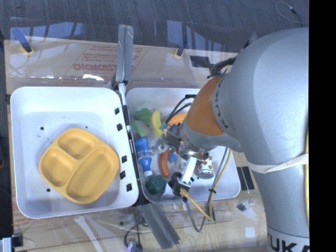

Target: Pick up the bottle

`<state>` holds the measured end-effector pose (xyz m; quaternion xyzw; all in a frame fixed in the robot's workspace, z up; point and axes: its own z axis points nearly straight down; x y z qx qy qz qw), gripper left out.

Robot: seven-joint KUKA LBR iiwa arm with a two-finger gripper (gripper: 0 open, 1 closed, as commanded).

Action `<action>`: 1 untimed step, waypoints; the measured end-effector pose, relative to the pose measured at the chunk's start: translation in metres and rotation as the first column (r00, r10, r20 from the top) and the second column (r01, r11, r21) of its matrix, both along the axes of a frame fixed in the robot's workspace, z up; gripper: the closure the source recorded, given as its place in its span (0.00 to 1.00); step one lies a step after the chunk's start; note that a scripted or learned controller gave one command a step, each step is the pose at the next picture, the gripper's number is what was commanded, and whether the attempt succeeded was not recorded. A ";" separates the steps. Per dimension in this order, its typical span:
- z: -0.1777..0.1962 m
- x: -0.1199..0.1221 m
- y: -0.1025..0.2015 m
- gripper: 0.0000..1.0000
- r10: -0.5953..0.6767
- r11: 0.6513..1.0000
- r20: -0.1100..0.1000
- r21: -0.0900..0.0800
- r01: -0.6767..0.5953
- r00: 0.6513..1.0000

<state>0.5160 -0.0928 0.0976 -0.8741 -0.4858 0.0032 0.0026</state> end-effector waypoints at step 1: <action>-0.010 0.005 -0.045 0.00 -0.175 0.985 0.000 -0.001 0.175 0.985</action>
